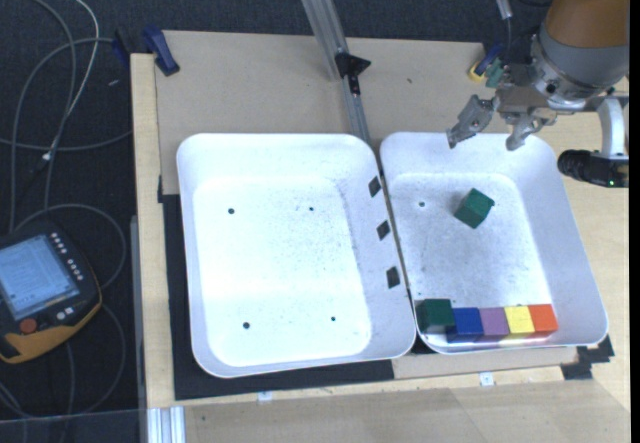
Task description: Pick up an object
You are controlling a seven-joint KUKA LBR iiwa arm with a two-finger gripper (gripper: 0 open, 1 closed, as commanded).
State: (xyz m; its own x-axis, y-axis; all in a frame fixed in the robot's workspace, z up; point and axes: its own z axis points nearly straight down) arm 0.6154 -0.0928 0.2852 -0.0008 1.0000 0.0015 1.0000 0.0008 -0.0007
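Note:
A green cube lies tilted in the upper middle of the right bin. Along that bin's near edge runs a row of cubes: dark green, blue, purple, yellow and orange. My gripper hangs over the far rim of the right bin, above and behind the green cube, open with nothing between its fingers.
The left bin sits beside the right one, with black clips on the shared edge. A metal rail slants across the bench's back. A pendant and cables lie off the bench at left.

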